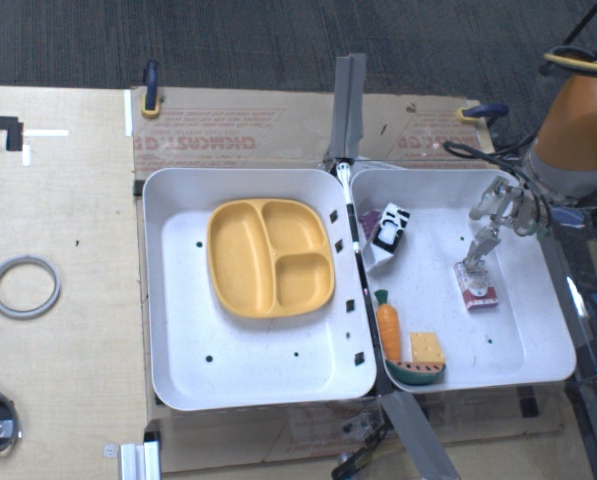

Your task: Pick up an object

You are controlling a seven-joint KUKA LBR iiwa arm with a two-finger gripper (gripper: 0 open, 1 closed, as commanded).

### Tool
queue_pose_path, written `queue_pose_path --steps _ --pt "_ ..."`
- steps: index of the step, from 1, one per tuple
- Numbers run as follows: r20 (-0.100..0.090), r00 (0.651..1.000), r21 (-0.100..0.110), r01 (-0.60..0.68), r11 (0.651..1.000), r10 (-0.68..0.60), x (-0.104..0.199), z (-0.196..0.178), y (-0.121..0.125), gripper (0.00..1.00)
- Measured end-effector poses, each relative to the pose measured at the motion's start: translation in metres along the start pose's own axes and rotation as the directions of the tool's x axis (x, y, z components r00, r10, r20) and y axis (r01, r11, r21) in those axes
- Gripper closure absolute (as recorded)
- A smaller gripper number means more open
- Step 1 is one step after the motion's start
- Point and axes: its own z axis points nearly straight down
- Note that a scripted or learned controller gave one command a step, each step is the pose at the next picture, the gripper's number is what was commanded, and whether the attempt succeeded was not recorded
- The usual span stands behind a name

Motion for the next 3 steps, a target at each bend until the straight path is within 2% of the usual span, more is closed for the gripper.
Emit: queue_pose_path --steps 1,2,3 --pt "-0.007 0.988 0.0 0.153 0.988 -0.153 0.031 -0.068 -0.013 0.0" --pt "-0.008 0.976 0.003 -0.217 0.976 0.217 0.072 -0.095 -0.03 0.0" --pt "-0.008 0.812 0.008 -0.584 0.812 0.584 0.085 -0.069 -0.032 0.0"
